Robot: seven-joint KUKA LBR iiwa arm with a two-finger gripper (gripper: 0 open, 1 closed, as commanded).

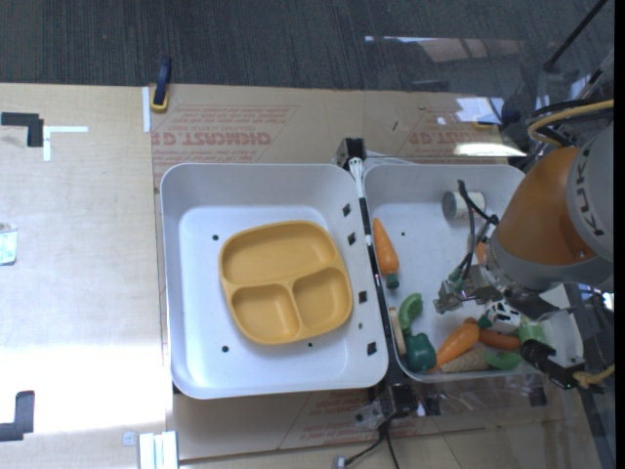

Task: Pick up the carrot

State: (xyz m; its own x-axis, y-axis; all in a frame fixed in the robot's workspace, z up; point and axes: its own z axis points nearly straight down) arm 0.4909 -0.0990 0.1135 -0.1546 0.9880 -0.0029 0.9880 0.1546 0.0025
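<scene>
A carrot (386, 247) with a green top lies along the left wall of the right bin (420, 198). A second carrot (459, 342) lies tilted near that bin's front, among other toy food. My gripper (461, 296) hangs low in the right bin, just above and behind the second carrot and well to the right of the first. The grey arm with its orange band (545, 211) covers the bin's right part. Nothing is visibly held.
A green pepper (420, 352), a green pod (408, 308), a red-orange piece (501, 340) and a green piece (503, 360) crowd the right bin's front. A grey cup (453, 204) sits at its back. A yellow divided plate (286, 281) lies in the left bin (186, 262).
</scene>
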